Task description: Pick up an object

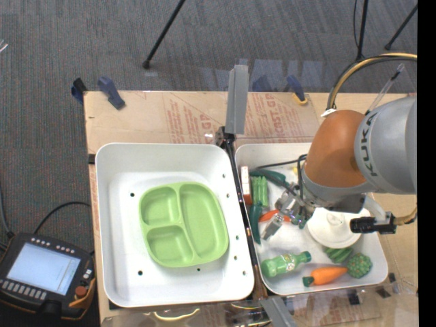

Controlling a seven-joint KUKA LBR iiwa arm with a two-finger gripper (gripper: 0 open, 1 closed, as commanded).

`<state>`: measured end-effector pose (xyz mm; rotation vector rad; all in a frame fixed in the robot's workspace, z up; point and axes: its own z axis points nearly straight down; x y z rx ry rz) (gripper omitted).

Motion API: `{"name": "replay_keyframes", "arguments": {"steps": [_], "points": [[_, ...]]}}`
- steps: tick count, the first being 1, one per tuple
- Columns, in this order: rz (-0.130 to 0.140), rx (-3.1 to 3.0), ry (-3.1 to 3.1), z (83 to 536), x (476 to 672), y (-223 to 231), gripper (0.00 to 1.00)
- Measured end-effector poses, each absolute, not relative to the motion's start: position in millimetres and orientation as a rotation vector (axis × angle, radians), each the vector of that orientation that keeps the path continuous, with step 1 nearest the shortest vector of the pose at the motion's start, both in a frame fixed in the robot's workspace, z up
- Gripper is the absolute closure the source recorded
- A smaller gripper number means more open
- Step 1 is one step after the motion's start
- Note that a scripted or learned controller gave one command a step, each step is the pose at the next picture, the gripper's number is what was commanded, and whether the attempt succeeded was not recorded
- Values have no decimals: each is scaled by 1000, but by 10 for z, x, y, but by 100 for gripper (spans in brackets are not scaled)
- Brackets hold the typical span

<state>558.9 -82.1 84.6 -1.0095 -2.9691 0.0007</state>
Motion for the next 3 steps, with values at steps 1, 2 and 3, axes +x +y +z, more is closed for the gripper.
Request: {"name": "replay_keyframes", "arguments": {"steps": [1, 2, 3], "points": [[1, -1098, -2936, 842, 5467, -831, 0], [2, -1336, -2838, 845, 5592, -908, 0], [3, -1668, -2653, 843, 5430, -889, 0]]}}
